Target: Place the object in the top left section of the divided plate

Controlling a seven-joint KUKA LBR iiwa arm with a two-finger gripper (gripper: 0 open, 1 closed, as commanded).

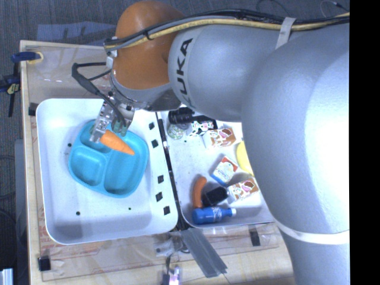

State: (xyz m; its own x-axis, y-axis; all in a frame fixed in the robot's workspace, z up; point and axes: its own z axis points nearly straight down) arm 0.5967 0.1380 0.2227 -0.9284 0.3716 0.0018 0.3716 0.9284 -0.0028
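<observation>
A blue divided plate [89, 168] lies in the left white bin [59, 212]. An orange carrot [119, 143] sits over the plate's upper part, thick end to the upper left, tip pointing to the lower right across a divider ridge. My gripper [110, 129] hangs directly over the plate's top section, its tip right at the carrot's thick end. The wrist and its orange band [145, 46] hide the bin's far edge behind it.
The right bin [178, 177] holds several items: small printed cartons [224, 171], a blue bottle [214, 215], an orange-and-black piece [199, 190], a round clear thing [177, 129] and a yellow thing [242, 156]. The big grey arm covers the right side.
</observation>
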